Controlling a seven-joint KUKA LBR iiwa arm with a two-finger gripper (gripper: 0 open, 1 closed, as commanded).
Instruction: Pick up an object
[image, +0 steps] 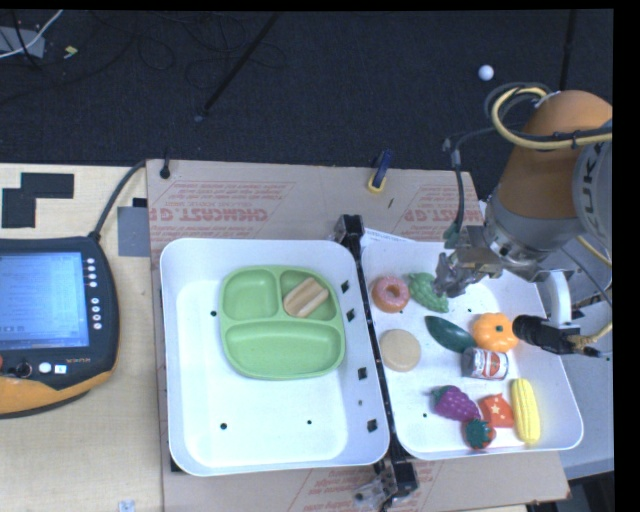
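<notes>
The right bin (560, 440) holds a pink doughnut (390, 293), a green leafy vegetable (428, 293), a tan round biscuit (401, 350), a dark green cucumber (449, 333), an orange pumpkin (493, 331), a red-and-white can (486, 364), purple grapes (454, 403), a strawberry (478, 432), a red piece (497, 409) and yellow corn (526, 410). My gripper (450, 277) hangs over the bin's upper part, just right of the leafy vegetable, its tips close to it. I see nothing between its fingers.
The left bin (260, 430) carries a green divided plate (282, 325) with a tan bread piece (306, 297) in its upper right compartment. A tablet controller (50, 310) lies on the bench at far left. A black divider (365, 330) joins the bins.
</notes>
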